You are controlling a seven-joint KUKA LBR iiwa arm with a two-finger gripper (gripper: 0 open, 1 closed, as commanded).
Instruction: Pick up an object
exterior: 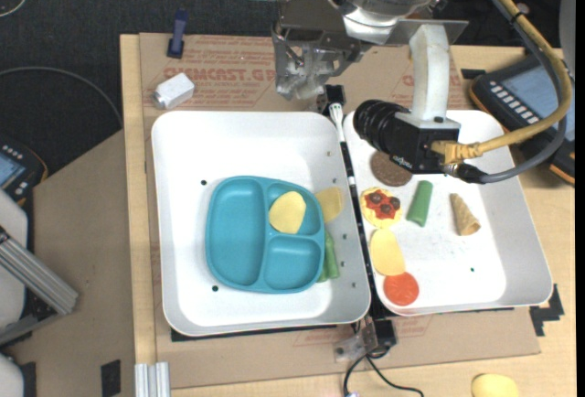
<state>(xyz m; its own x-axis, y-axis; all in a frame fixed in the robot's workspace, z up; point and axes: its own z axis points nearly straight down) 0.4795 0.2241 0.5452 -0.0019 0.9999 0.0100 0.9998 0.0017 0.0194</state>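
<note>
The gripper (306, 75) is being held above the far rim of the left bin (174, 203), and nothing is being seen in its grasp; whether it is open or closed cannot be told.

Nearer the camera than the gripper, a teal divided plate (242, 235) is being carried in that bin, with a yellow piece (288, 212) lying in its far right compartment. A second yellow piece (330, 201) and a green strip (330, 260) are lying just beside the plate's right edge.

To the gripper's right, the right bin (512, 267) is holding a brown disc (389, 171), a red-and-yellow slice (380, 204), a green stick (420, 202), a cone (466, 214), a yellow oval (386, 252) and a red disc (400, 288). The stick's long axis is running towards the camera, tilted slightly left; the cone's narrow tip is pointing away.

A black cylinder (395, 135) with a cable is hanging over the brown disc. Left of the gripper, a white block (174, 91) is lying on the surface (219, 66).
</note>
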